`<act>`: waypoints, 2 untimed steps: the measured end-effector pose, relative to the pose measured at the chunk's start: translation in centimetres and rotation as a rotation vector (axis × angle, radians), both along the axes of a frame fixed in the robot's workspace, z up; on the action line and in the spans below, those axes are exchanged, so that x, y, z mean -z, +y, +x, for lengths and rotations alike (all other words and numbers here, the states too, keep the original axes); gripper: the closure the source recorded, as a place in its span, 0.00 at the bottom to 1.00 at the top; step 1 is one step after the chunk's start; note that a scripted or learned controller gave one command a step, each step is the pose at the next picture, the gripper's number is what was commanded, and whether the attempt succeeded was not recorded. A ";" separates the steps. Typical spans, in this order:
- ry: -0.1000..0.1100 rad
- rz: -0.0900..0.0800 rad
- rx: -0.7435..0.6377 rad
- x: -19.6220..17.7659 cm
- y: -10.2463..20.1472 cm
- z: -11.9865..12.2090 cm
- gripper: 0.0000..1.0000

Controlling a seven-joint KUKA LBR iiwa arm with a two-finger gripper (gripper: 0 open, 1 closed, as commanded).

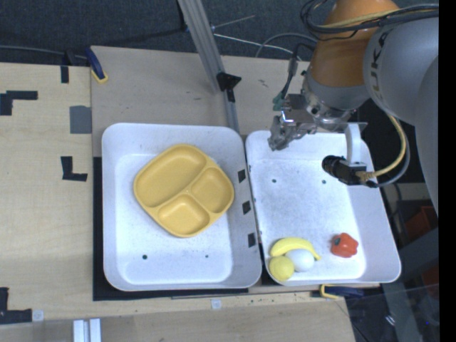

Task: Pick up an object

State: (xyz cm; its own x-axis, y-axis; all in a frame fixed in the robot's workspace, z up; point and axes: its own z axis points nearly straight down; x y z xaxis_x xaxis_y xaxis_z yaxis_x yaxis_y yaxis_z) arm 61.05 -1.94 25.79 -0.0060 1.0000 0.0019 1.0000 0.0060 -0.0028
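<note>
Arm (370, 41) leans in from the right, orange band up, wrist over the far edge of the right bin (370, 212). Left bin (114, 191) carries a yellow tray (184, 189) with three compartments, lying flat near its middle. Right bin mostly bare; its load sits crowded in the near corner: a banana (293, 245), a small yellow fruit, lemon-like (281, 267), touching it, a white egg shape (303, 260) tucked under the banana's curve, and a red pepper (344, 244) a little apart to the right. Gripper (283, 135) hangs over the far left corner of the right bin, well apart from all of these; nothing between the fingers, and how far open they stand I cannot tell at this size. Judgement: these look like light, hard, smooth toy pieces, prone to slip or roll. The pepper, standing clear, seems the easiest take, pinched across its body; the banana across its middle, though its neighbours crowd it.
</note>
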 end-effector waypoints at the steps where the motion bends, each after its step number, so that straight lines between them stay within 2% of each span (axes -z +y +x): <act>1: 0.002 -0.001 0.001 1.9 4.4 -3.3 1.00; 2: 0.003 -0.001 -0.001 2.6 9.7 -6.9 1.00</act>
